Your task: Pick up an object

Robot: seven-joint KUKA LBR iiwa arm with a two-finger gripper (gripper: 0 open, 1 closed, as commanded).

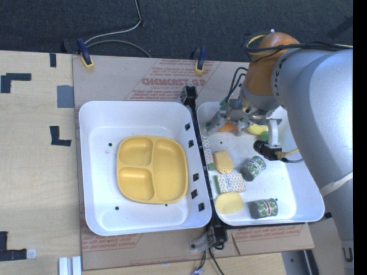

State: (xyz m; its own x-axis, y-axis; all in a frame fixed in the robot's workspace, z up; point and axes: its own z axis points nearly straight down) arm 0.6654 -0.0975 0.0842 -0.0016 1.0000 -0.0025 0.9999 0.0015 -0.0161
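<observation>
The left bin (92, 171) holds a yellow divided plate (152, 169), lying flat near its middle. Black clips run down the seam where the two bins meet. In the right bin (298, 202), along its left edge, lie a tan block (223, 161), a patterned packet (231, 183) below it, and a pale yellow piece (229, 202) near the front left corner. To their right are two green-labelled cans on their sides: one (253, 167) mid-bin, the other (264, 208) near the front edge. The gripper (232, 121) is low over the bin's back edge, above something orange (228, 127) with a yellow object (258, 129) just beside; whether it is clenched or released cannot be told.
</observation>
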